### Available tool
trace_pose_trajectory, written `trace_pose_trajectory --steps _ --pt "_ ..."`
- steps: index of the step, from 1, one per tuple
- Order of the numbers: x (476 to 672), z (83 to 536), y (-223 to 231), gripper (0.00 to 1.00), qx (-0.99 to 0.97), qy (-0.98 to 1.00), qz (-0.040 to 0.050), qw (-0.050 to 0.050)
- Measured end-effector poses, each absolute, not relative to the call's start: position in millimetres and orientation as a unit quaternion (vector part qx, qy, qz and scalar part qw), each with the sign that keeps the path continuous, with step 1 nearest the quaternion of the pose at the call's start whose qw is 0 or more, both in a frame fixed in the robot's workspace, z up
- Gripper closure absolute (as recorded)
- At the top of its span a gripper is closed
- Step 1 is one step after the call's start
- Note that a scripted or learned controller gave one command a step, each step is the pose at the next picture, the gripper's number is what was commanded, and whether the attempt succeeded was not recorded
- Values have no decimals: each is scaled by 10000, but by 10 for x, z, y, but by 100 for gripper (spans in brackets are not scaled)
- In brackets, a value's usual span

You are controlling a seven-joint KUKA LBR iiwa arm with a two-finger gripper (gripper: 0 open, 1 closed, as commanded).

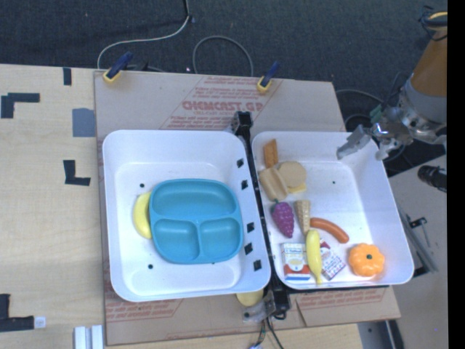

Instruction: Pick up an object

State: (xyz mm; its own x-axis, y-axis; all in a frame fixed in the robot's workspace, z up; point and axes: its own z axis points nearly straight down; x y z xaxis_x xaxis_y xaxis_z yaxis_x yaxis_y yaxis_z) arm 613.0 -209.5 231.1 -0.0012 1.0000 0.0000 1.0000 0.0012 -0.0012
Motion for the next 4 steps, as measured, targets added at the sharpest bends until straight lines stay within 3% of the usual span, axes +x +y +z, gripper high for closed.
trace_pose_trajectory --steps 1,2,3,4 --pt "5522 1024 -1131 0 -7050 -7092 31 81" --pt "6232 869 -1043 0 -7057 -7085 3 -27" --pt "6691 883 -1062 0 -7068 -7073 55 -45" --pt "6694 888 -1029 0 -7079 -7063 26 -64"
